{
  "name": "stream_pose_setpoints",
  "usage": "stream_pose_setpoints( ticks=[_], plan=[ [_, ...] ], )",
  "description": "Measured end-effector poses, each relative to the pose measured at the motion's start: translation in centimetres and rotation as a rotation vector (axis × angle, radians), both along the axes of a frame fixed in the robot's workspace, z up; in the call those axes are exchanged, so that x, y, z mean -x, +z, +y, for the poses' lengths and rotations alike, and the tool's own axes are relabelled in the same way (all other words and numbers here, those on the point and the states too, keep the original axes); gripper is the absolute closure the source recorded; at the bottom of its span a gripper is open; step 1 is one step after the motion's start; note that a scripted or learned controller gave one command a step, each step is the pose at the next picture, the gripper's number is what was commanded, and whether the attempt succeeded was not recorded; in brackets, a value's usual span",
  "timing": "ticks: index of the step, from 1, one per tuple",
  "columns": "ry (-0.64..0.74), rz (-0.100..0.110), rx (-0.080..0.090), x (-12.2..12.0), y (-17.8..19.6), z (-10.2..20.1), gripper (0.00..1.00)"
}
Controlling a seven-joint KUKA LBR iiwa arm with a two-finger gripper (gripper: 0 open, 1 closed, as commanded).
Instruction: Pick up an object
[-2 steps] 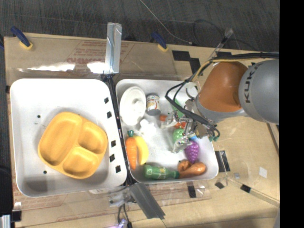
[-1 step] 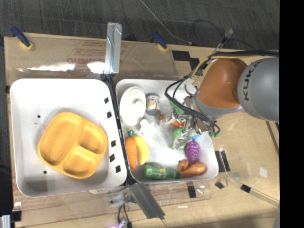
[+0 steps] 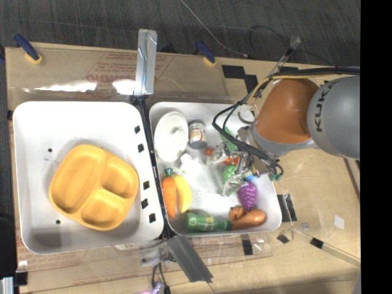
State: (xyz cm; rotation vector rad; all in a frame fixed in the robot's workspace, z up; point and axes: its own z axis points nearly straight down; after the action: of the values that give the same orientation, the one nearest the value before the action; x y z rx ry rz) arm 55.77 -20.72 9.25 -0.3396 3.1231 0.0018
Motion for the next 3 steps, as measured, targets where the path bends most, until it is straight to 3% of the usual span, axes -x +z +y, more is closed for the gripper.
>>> stream_pose_setpoints(
  ticks=[1, 2, 3],
  plan=[
    [-0.171, 0.000, 0.000, 1.4, 0.0, 1.1, 0.00],
    [-0.174, -0.004, 0.002, -0.8, 0.1, 0.7, 0.00],
    [-0.125, -0.001, 0.001, 0.4, 0.0, -0.1, 0.00]
  ],
)
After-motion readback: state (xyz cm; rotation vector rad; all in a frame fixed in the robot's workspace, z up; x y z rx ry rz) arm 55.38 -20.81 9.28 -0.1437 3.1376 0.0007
